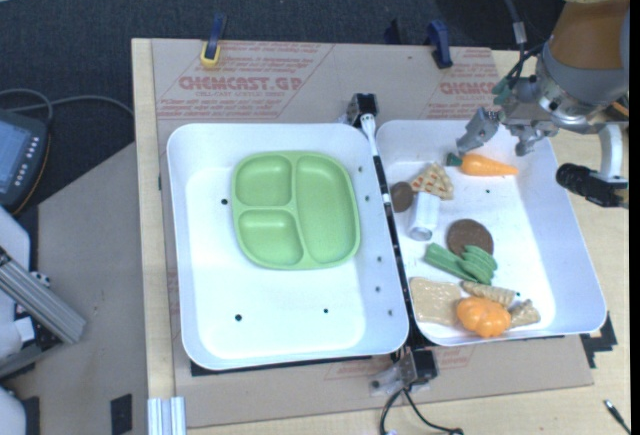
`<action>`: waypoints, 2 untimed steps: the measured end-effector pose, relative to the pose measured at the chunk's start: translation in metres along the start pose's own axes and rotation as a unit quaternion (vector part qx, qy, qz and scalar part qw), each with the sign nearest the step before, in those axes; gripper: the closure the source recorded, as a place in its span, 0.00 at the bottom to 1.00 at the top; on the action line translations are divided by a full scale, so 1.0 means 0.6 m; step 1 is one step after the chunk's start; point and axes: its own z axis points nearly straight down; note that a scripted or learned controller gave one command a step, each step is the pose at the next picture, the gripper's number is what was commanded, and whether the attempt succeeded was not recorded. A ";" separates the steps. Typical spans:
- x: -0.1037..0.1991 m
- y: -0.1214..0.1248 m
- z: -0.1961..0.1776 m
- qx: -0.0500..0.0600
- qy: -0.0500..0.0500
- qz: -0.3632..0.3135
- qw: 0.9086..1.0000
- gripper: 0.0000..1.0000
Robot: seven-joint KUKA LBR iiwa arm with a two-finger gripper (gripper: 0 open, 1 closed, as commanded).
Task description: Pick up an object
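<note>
Your fingers (505,131) hang over the far part of the right bin (570,223), spread open and holding nothing. Just beside them, on the nearer side and slightly toward the arm, lies the carrot (487,164): orange, tapered, with a small green stub at its blunt end. Its long axis runs roughly across the bin, stub toward the left bin (200,253) and tip toward the outer wall, so a grasp across the narrow width looks the likeliest approach. Farther from the fingers, toward the bin's centre, lie a waffle piece (433,180), a white cylinder (425,214) and a brown disc (469,236). Farthest, in the left bin, sits a green divided plate (296,209).
</note>
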 end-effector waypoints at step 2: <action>0.015 0.002 0.176 0.003 0.001 0.000 1.000 0.00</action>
